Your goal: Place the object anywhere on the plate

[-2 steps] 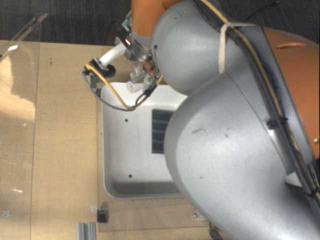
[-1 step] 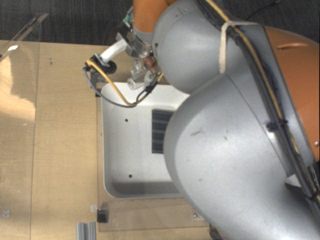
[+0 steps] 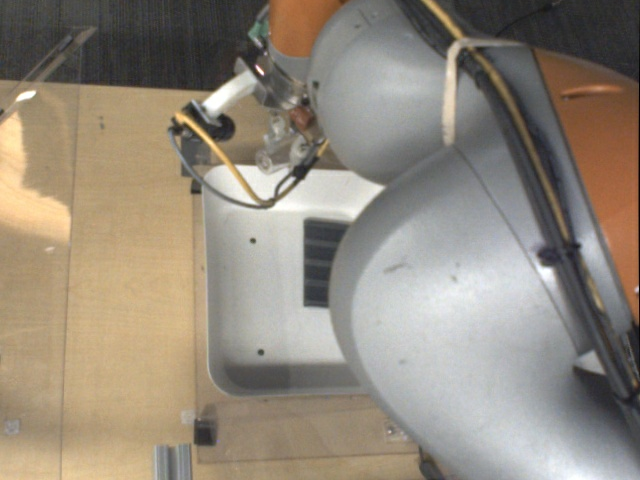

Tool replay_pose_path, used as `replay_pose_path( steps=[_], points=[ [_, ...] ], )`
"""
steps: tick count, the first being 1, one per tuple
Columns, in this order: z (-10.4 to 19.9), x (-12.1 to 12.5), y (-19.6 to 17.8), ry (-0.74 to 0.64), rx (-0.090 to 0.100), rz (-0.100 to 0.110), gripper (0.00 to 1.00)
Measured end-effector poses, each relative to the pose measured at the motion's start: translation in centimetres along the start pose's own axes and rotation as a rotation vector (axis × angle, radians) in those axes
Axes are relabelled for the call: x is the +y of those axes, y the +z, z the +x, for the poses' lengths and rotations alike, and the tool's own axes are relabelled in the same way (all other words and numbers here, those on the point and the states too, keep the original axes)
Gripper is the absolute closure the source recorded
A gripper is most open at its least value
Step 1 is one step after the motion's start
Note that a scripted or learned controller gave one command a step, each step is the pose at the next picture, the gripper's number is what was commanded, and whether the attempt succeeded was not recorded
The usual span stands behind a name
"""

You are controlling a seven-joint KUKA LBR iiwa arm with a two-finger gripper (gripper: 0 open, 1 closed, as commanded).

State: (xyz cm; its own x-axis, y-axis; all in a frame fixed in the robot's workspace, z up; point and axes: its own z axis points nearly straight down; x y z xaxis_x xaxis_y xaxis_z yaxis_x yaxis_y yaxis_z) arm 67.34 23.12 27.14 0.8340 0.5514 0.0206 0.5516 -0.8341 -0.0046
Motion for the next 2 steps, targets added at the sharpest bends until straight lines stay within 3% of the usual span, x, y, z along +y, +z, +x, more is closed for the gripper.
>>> replay_pose_path(
  steps=[1, 2],
  points=[
    [0.1, 0.1, -1.1, 0.001, 0.005, 0.003, 1.00],
    [-1.0, -0.6, -13.2, 0.368, -0.007, -0.011, 1.00]
  ],
)
